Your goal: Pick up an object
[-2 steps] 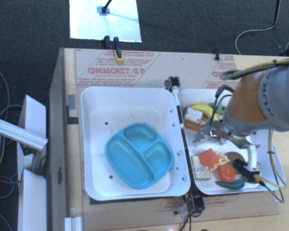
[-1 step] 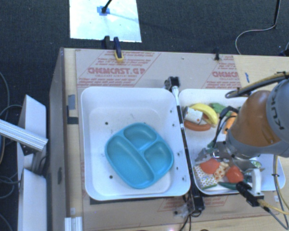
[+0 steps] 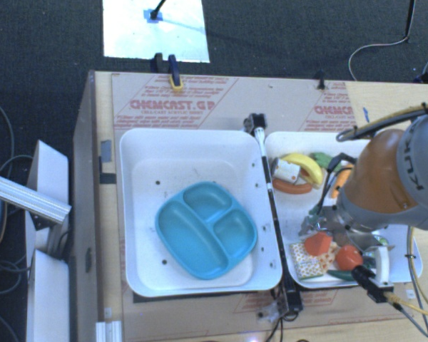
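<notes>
Over right bin (image 3: 285, 258), pincer (image 3: 315, 226)

Arm pose, overhead view
Grey arm (image 3: 414, 169) enters from right, orange band bent downward; gripper (image 3: 327, 228) low at wrist end, finger state unclear.

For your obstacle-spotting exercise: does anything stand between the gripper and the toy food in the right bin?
Nothing visible does. The gripper sits directly above the red tomato in the right bin, with a second tomato and the banana lying nearby.
</notes>
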`<state>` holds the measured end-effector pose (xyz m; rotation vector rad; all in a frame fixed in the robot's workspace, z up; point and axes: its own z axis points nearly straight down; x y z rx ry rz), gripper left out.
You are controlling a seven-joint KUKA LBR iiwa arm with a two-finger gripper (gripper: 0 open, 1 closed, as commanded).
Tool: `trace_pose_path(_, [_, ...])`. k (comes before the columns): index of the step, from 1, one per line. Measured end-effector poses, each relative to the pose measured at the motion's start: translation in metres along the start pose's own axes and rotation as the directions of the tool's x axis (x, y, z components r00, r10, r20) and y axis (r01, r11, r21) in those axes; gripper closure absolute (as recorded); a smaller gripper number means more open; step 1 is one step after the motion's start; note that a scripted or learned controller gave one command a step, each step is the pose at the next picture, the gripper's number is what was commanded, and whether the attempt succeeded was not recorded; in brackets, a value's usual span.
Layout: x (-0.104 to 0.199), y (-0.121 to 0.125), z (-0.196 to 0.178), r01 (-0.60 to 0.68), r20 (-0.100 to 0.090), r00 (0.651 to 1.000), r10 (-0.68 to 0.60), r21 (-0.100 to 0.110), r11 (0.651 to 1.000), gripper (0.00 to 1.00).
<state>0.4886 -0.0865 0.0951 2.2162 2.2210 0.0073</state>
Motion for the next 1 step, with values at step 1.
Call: trace_pose_path(1, [0.0478,0.0399,-0.0897,0.001,0.000,1.000,-0.001,0.003,1.000,1.00])
